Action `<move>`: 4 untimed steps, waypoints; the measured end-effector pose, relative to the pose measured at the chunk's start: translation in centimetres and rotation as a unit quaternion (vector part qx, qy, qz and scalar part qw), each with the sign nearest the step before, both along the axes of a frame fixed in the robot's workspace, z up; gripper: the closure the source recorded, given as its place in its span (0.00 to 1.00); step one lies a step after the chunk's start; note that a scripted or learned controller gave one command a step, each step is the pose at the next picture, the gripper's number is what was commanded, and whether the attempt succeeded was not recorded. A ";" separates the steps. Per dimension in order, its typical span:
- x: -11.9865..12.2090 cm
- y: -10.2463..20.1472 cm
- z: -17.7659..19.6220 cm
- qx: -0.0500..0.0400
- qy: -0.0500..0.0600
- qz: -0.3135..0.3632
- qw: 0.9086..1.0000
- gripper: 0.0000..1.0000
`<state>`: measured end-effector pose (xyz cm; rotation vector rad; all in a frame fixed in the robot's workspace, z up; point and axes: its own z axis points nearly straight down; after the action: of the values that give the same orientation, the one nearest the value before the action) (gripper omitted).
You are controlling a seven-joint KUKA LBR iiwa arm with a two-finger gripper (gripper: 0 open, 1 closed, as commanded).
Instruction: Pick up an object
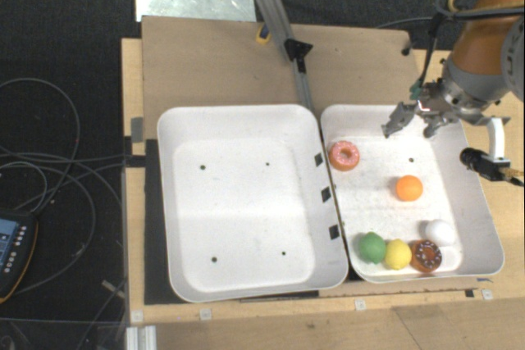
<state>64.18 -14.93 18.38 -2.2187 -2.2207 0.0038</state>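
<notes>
Camera view shows the gripper (412, 121) open and empty above the right bin (480, 201); it should descend squarely on the orange ball (408, 188) just below it

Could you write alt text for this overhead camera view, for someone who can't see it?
A robot arm's open gripper hovers over the right bin, holding nothing. That bin holds a pink doughnut, orange ball, white ball, green ball, yellow ball and chocolate doughnut.
</notes>
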 end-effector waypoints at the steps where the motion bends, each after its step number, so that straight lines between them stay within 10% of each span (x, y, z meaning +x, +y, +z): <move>1: -0.6 0.1 -6.1 0.000 0.000 0.000 1.000 0.00; 2: -0.3 0.0 -4.6 0.000 -0.004 0.000 1.000 1.00; 4: 0.3 -0.7 6.5 -0.001 -0.007 0.002 1.000 1.00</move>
<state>64.43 -15.59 24.89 -2.2230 -2.2325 -0.0081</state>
